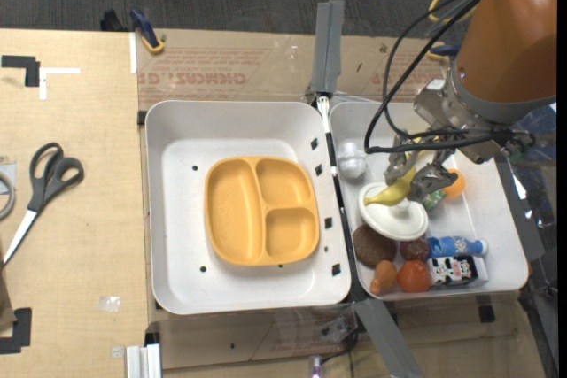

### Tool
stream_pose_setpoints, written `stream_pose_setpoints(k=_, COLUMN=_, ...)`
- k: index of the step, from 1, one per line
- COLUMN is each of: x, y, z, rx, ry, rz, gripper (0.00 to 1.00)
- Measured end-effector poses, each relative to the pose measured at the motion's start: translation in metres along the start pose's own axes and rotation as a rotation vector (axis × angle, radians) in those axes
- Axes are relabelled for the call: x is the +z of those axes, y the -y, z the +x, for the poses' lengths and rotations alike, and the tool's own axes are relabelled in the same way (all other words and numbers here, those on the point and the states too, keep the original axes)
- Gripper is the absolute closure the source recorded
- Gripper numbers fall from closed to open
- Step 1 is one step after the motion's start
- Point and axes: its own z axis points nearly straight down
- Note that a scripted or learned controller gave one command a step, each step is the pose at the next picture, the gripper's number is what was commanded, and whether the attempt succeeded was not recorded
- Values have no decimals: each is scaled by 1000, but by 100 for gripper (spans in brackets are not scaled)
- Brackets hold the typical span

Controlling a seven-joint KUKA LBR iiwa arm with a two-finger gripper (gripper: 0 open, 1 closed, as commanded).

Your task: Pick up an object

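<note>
The hand [419, 175] hangs low over the banana [392, 190] in the right bin [505, 279], grip state impossible to tell, and next needs a firm close and lift.

The left bin [168, 190] holds a yellow tray [262, 210], with bare floor all round it. The right bin [496, 226] is crowded: banana [392, 192], white bowl [395, 221], bottle [455, 245] and fruit [413, 276] pack its near half. Black cables [416, 139] hang across its far part.
</note>
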Motion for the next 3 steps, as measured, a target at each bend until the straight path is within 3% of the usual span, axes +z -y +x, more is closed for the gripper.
stream_pose_setpoints(k=1, x=22, y=-14, z=36, rx=-214, ry=-2, rz=-2, gripper=100)
stream_pose_setpoints(k=2, x=50, y=-14, z=28, rx=-405, ry=-2, rz=-3, gripper=100)
stream_pose_setpoints(k=3, x=105, y=-34, z=35, rx=-407, ry=-2, rz=-2, gripper=100)
